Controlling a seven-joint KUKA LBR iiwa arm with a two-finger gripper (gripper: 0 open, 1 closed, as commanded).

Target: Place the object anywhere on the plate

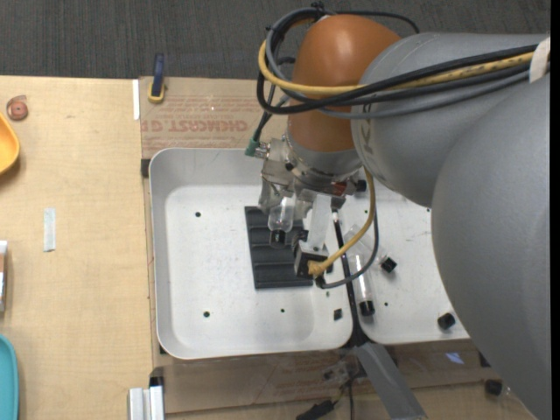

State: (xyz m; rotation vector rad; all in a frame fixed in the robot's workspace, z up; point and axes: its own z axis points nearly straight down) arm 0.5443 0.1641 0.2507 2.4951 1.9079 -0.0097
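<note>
A black ribbed rectangular plate (269,266) lies flat in the middle of the left white bin (188,234). My gripper (287,224) hangs straight over the plate's far right part, low above it or touching it, and hides that part. The grey arm with its orange band (337,51) covers the bin's right side. Whether anything is held under the gripper is hidden. Small black pieces (388,265) (365,306) (446,322) lie in the right bin (411,322).
A yellow cable (346,250) loops down from the wrist across the divide between the bins. A small black bit (338,314) lies near the left bin's front right corner. Cardboard (206,116) lies behind the bins, and a wooden bench top (70,234) stretches to the left.
</note>
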